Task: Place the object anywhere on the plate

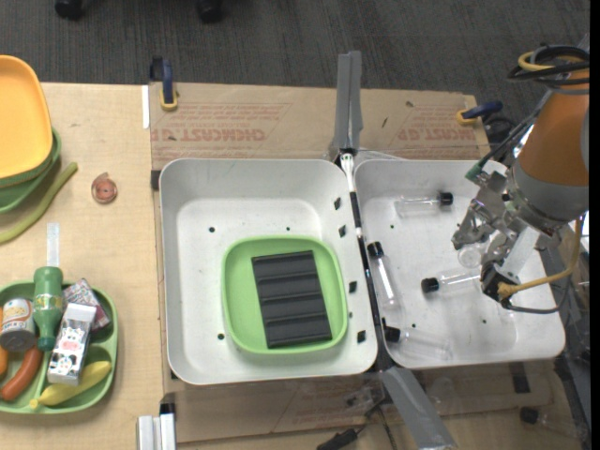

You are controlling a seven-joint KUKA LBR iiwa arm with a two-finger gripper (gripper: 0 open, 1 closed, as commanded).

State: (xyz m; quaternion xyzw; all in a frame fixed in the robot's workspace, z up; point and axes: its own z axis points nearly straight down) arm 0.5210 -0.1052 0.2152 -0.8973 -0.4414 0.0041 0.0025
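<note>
The grey arm with its orange band reaches in from three o'clock and hangs its end effector point(489, 242) low over the right-hand shallow white bin point(412, 340), at that bin's three o'clock side. Whether it is released or clenched cannot be told from here; the metalwork and cables blur together, and nothing can be seen held in it.

Several clear plastic tubes with black caps lie scattered in that bin. One point(453, 280) rests just beside the end effector, toward its seven o'clock; another point(420, 202) sits near the bin's twelve o'clock edge; a third point(380, 272) lies along the nine o'clock wall.

The square green plate with a dark ribbed insert point(284, 296) sits in the left-hand white bin point(187, 261), well apart from the arm, at nine o'clock from the tubes.

By the look of it, the picking step is in hand: no tube has reached the plate. The next move calls for a firm grip on the nearest tube, a lift over the divider between the bins, and a carry toward nine o'clock.
</note>
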